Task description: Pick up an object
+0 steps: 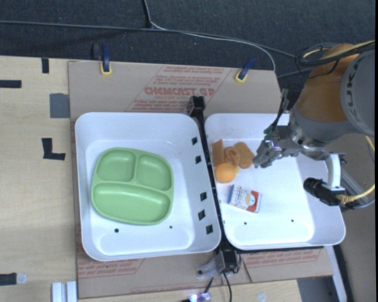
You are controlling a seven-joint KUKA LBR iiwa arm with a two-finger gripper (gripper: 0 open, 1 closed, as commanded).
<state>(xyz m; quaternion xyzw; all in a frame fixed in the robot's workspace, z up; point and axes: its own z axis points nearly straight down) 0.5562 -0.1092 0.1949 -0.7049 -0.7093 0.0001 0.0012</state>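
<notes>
In the right bin (302,231) lie a tan-brown lumpy object (234,154), an orange ball (225,173) just below it, and a small white packet with red and blue print (244,199). My gripper (264,158) hangs over the bin's upper middle, just right of the tan object, its tip close to that object's right edge. No object shows between its fingers. The grey arm with its orange band (327,99) comes in from the right.
The left bin (138,121) holds a green divided plate (133,185). Both bins rest on a cardboard sheet (170,87) fixed with clamps. Black clips line the seam between the bins (205,162). A cable runs across the dark surface at the back.
</notes>
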